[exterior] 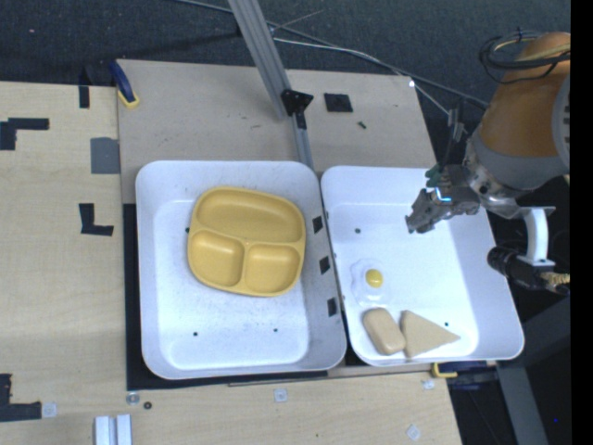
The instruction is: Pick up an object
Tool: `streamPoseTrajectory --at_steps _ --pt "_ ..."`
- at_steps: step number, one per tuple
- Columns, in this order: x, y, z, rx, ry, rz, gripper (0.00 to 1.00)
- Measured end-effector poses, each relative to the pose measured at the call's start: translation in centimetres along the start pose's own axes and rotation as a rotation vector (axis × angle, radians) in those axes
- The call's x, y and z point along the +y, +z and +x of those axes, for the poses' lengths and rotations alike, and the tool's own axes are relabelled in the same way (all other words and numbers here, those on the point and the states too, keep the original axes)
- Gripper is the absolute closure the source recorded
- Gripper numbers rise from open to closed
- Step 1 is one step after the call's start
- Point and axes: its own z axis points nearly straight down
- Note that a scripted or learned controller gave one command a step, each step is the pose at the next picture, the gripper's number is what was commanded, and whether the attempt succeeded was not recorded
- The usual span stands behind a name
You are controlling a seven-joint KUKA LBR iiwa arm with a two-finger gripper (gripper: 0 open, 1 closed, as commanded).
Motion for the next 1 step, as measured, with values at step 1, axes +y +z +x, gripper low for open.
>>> streamPoseTrajectory --at_steps 1 --pt "-1.44 1.41 5.25 0.001 -0.003 0.007 1.00"
